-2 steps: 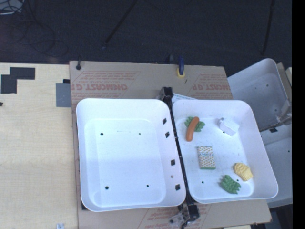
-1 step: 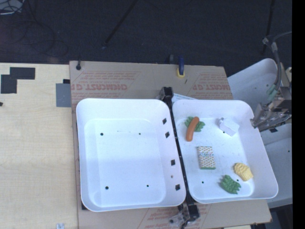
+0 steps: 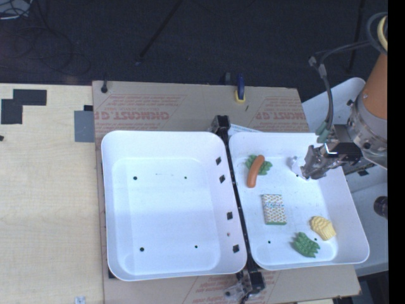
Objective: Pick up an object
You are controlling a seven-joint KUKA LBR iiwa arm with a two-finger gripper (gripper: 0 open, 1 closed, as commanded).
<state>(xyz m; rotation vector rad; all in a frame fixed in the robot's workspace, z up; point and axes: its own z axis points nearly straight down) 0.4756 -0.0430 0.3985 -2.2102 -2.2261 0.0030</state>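
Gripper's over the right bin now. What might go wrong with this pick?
1. The gripper sits near the right bin's upper right, apart from every item; closing here likely grabs nothing.
2. The carrot lies against a green leafy piece; both may lift or scatter.
3. The flat packet may slip.

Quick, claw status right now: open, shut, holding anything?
Claw: over the right bin, fingers too blurred to tell open or shut; nothing seen between them.

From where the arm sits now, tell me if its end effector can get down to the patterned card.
Probably yes. The end effector hovers over the right bin, and the patterned card lies flat, apart from other items.
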